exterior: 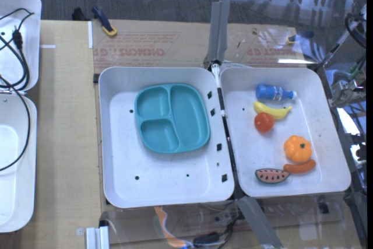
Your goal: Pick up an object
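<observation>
Toys sit loose in the right bin (326, 96), spaced for easy picking, teal plate (172, 118) alone in the left bin (116, 143); jaws' state: cannot tell.

Teal 3-compartment plate (172, 118) inside left white bin (116, 183). Behind that bin, brown cardboard sheet (151, 44) with blue-and-yellow clamp (104, 22). Left of it, black cables (14, 61) on white trays (17, 183).

white tub (14, 32) cut off at left edge, blue bottle (274, 92) label unreadable
</observation>
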`<state>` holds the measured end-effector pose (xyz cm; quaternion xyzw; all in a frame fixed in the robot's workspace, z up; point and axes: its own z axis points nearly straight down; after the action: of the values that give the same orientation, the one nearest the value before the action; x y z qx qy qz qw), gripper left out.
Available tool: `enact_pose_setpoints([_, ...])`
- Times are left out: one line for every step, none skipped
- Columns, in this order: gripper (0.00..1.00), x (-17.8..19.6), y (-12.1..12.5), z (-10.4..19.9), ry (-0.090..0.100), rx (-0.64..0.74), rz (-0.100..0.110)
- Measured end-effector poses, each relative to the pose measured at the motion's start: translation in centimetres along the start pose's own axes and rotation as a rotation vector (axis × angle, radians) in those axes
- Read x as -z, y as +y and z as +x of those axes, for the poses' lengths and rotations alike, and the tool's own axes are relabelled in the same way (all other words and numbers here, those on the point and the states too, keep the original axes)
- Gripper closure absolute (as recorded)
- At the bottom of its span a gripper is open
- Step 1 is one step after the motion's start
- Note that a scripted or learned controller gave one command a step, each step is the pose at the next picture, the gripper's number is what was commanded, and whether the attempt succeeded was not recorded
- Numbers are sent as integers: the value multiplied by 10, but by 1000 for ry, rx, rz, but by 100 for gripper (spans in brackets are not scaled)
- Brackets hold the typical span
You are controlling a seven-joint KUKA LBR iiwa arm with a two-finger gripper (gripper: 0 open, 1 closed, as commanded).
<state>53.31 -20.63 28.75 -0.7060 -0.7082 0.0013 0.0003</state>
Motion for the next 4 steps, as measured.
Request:
enact_pose_setpoints([100, 15, -55, -16, 1, -5, 0])
enact_pose_setpoints([100, -3, -28, -1, 1, 0, 1])
enact_pose_setpoints([100, 0, -25, 9, 0, 1, 0])
enact_pose_setpoints([100, -2, -16, 48, 1, 0, 1])
